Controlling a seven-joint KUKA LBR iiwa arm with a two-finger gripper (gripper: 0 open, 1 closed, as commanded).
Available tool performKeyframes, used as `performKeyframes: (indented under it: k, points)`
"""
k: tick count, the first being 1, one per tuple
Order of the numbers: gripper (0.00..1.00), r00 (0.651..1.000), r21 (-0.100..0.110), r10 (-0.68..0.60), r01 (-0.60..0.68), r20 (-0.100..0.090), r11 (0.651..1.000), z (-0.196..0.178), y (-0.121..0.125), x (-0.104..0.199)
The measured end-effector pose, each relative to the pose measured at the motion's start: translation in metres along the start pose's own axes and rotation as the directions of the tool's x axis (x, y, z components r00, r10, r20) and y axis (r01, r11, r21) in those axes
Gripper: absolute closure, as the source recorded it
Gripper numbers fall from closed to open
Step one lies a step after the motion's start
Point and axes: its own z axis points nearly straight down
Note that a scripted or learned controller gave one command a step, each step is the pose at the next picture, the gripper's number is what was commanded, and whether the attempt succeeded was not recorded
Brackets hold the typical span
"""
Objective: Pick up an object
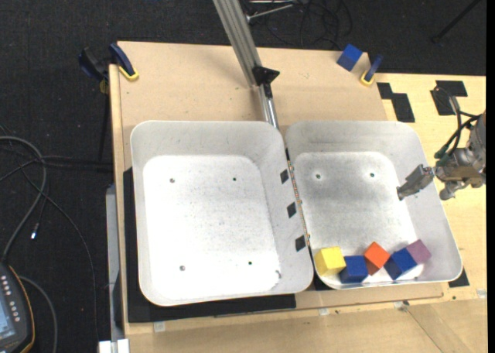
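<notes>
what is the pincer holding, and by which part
Nothing: the pincer hangs over the right bin's right edge, apart from the blocks.

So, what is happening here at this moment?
A robot arm reaches in from the right, and its gripper is over the right edge of the right bin. It holds nothing yet. Five blocks lie together along that bin's near edge: yellow, blue, orange, a second blue and purple. The left bin sits beside it. Another blue block lies on the bench, outside the bins.
</notes>
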Motion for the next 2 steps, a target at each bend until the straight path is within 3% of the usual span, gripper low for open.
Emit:
performKeyframes:
  k: [1, 2]
  points:
    - [0.0, 1.0, 0.0, -0.009, 0.009, -0.003, 1.0, -0.019, -0.012, 0.074]
    - [0.0, 1.0, 0.007, 0.0, 0.0, -0.002, 1.0, 0.124, 0.006, 0.088]
